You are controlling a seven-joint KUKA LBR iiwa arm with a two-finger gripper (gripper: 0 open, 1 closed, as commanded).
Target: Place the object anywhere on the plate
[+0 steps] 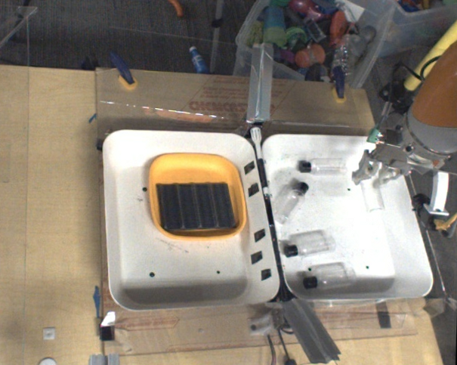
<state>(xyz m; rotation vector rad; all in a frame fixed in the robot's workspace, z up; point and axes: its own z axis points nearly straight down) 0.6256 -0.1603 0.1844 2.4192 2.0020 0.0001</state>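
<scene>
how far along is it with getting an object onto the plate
Done: nothing looks placed yet; the yellow plate in the left bin carries only a dark ridged insert. In hand: the end effector sits over the right bin, near its upper right, with a clear shape under it, too faint to call held. Left: four black-capped clear vials lie in that bin.

Clutter beyond the bins

A clear tub of colourful toys (311, 30) sits at one o'clock; two blue clamps (124, 72) (338, 83) grip the cardboard sheet (217, 98) at twelve.
</scene>
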